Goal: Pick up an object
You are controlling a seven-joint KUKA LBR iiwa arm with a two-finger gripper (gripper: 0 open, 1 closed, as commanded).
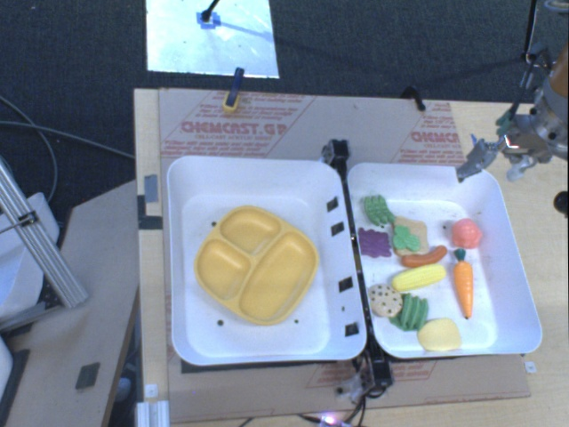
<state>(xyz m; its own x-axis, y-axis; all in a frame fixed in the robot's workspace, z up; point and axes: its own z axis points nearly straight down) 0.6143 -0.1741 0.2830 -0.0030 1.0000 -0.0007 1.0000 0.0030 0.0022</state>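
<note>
Nearest me, right bin [524,314] carries the toy food: yellow lemon [440,334], carrot [463,285], corn [418,278], pink ball [466,233]. Yellow divided plate [258,263] lies in left bin [182,238]. Farther back, tool [498,154] hangs over the right bin's far rim, fingers spread, pinching nothing. I'd descend on the carrot: isolated, slim.

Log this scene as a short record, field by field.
left bin: yellow tray with three compartments
right bin: toy foods, among them carrot, corn, sausage, cookie, pink ball
gripper: open, over the right bin's far right corner, holding nothing
arm: reaches in from the right
task state: nothing picked yet
</note>
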